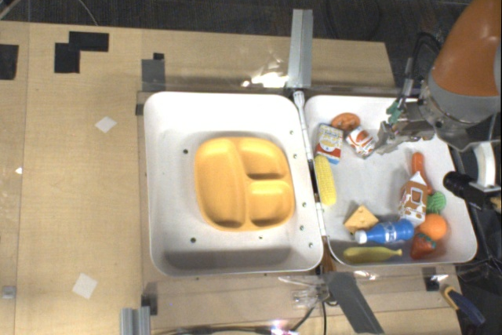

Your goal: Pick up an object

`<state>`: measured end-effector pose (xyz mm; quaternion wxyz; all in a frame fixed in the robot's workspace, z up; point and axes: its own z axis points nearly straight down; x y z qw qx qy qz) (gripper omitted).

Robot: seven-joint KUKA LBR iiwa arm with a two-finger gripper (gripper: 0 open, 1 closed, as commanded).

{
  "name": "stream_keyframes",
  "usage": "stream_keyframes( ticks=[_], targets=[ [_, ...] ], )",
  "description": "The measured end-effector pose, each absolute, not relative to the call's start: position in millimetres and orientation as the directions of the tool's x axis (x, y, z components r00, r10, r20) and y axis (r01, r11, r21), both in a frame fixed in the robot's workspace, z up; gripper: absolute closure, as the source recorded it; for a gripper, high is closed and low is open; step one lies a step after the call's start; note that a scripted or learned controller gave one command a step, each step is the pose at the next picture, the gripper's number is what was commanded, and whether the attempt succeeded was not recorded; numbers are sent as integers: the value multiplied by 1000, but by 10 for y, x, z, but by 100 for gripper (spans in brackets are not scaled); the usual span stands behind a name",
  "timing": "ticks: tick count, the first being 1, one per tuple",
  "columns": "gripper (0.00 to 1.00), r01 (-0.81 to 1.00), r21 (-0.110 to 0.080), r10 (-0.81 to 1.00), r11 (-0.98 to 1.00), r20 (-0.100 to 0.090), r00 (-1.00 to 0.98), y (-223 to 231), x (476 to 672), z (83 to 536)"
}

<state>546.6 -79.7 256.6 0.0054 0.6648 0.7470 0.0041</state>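
Observation:
My gripper (386,139) hangs over the upper part of the right bin (467,247), just right of a small red and white can (361,141). Nothing shows in its grasp. Close by lie a brown and orange pastry (345,121), a small white carton (329,143) and a yellow corn cob (324,180). Further down are a carrot (418,163), a house-shaped carton (413,198), a cheese wedge (360,217), a blue bottle (388,232), a banana (372,253) and an orange (433,227).
The left bin (165,169) holds a yellow divided tray (241,183). A metal divider post (300,51) stands between the bins at the back. The arm's orange band (471,43) looms over the right bin's far corner. A green item (437,202) and a red one (422,246) sit at the right wall.

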Motion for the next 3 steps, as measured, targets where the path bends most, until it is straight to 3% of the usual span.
stream_keyframes(
  ticks=[1,2,3],
  targets=[
    [100,997,4,997,-75,0,75,-578,5373,2569],
    [0,997,4,997,-75,-1,75,-580,5372,2569],
    [0,979,4,980,201,-1,-201,-732,5551,2440]
  ],
)
